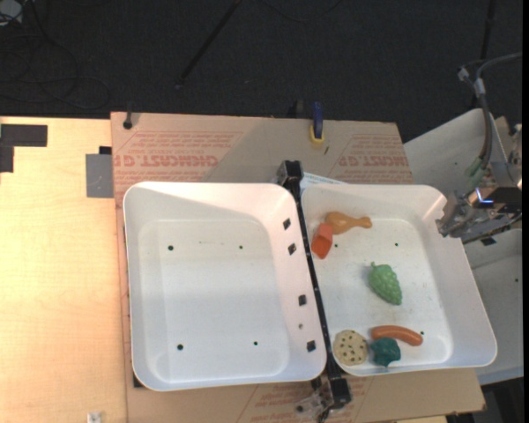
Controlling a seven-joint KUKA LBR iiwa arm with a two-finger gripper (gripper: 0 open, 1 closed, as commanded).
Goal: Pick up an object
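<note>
The right white bin (463,280) holds several small toy foods. A tan drumstick (347,222) lies near its far wall, with an orange-red piece (322,241) beside the divider. A green bumpy fruit (385,283) sits in the middle. Along the near wall lie a red-orange sausage (397,334), a round speckled cookie (350,347) and a teal lump (386,352). My gripper (451,225) hovers at the bin's far right rim, dark and small at the frame's right edge, well apart from all the objects. I see nothing held in it.
The left white bin (150,280) stands against the right one, joined by a black clamp strip (301,263). Both rest on brown cardboard (203,152) over a pale wooden bench (44,271). Cables and a stand rise at the far right (489,148).
</note>
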